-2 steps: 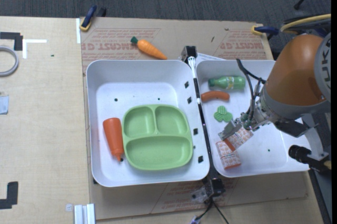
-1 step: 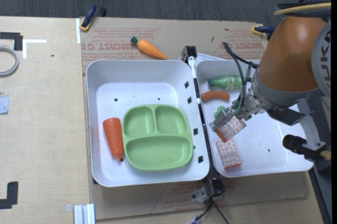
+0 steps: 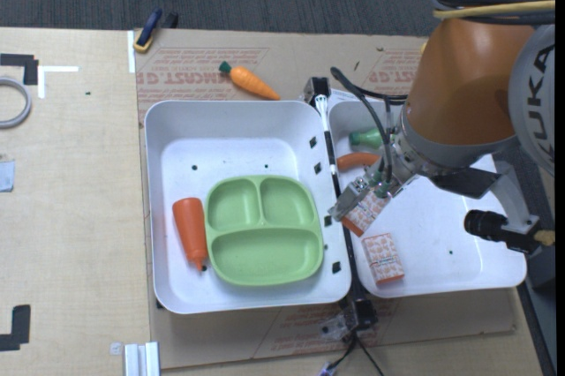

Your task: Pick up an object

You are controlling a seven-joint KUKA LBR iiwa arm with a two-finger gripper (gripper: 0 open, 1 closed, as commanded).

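My gripper (image 3: pixel 360 201) hangs low over the left part of the right bin (image 3: pixel 459 268), close to the wall between the bins. A small red-and-white packet (image 3: pixel 369 212) sits tilted right at the gripper's tip, partly covered by it. Whether it is gripped is unclear. A second red-and-white box (image 3: pixel 383 259) lies flat just in front of it. Behind the gripper lie a green item (image 3: pixel 362 137) and an orange-red item (image 3: pixel 355 160). The wrist and its orange band (image 3: pixel 468 83) hide the back of the right bin.
The left bin (image 3: pixel 177 136) holds a green divided plate (image 3: pixel 265 230) and an orange cylinder (image 3: pixel 188 229) to its left. A toy carrot (image 3: pixel 250 80) lies on the cardboard behind the bins. A blue-and-yellow tool (image 3: pixel 147 29) rests further back left.
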